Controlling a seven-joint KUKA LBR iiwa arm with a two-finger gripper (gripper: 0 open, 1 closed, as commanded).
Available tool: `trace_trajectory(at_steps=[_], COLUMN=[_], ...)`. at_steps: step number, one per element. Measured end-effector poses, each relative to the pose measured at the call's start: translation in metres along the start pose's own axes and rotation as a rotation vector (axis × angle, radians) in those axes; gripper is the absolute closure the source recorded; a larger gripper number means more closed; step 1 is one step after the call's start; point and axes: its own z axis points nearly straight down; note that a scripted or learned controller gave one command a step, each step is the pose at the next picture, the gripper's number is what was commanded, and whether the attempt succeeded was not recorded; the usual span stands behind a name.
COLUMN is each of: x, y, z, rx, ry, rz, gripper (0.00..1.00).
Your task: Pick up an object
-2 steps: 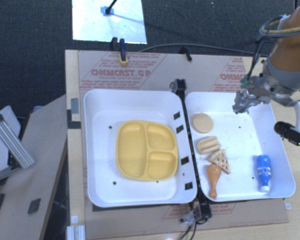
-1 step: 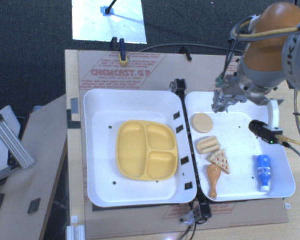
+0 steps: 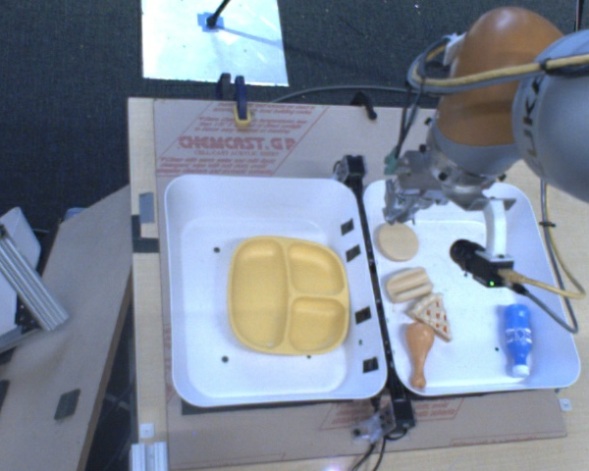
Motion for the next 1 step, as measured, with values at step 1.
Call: trace_trajectory(at_steps=[1], x=[0.0483], y=[0.0138], z=[-0.001], rx=[-0.002], ry=[0.0], rz=[0.0], gripper=[1.0])
